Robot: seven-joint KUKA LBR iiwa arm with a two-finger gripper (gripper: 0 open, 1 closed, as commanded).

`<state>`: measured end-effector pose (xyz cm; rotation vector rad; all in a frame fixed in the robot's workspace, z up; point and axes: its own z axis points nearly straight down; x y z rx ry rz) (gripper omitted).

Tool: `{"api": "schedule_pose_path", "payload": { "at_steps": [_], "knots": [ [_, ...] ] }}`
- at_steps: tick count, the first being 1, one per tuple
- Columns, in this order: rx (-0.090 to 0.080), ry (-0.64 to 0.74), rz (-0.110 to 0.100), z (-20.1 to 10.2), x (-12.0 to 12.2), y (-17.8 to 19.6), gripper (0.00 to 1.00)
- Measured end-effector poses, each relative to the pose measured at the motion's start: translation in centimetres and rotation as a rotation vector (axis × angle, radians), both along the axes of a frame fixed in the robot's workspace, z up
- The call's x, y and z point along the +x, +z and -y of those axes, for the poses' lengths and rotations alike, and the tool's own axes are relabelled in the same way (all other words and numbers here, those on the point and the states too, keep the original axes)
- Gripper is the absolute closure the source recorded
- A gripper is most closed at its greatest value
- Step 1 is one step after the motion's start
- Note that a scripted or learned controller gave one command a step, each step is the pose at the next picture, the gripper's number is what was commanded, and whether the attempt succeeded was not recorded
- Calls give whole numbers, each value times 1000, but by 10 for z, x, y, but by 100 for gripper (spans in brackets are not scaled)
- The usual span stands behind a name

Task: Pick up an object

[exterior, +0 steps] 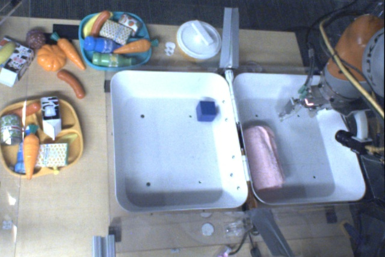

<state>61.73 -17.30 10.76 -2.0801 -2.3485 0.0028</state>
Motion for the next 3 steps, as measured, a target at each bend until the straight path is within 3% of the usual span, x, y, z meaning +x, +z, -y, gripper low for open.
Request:
{"api": "schedule_pose_path", "payload": {
  "at_steps": [1, 2, 3],
  "knots": [
    [1, 141, 2, -38, -46, 63, 0],
    [-2, 61, 11, -80, -66, -13, 0],
    [0, 94, 3, -119, -73, 75, 0]
  ]
}}
